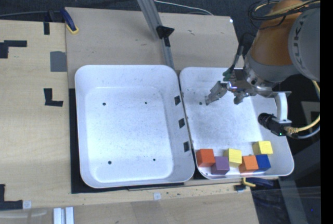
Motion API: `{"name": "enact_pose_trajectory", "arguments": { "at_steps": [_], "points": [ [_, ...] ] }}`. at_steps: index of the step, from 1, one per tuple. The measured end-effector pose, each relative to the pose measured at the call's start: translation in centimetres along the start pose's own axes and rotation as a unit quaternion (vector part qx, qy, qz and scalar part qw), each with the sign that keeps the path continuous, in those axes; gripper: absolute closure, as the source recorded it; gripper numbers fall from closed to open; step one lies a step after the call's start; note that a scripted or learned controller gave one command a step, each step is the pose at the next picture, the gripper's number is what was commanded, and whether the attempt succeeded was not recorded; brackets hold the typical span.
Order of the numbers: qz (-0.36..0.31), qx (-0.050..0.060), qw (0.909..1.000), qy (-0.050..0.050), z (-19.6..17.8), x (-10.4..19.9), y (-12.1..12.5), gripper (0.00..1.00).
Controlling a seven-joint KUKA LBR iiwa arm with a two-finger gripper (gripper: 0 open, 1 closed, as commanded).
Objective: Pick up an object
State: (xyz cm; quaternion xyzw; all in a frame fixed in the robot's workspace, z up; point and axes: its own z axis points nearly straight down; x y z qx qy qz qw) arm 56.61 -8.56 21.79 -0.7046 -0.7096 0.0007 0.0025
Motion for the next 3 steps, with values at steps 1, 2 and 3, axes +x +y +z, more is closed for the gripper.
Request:
{"name": "enact_pose_trajectory", "arguments": {
  "at_steps": [1, 2, 3],
  "points": [
    [0.000, -0.001, 1.0000, 0.000, 1.5, 5.8, 1.6, 0.00],
    [0.000, -0.001, 1.0000, -0.001, 2.7, 11.2, 3.2, 0.00],
    [0.002, 0.000, 1.0000, -0.001, 2.7, 13.0, 1.9, 0.00]
  ]
}}
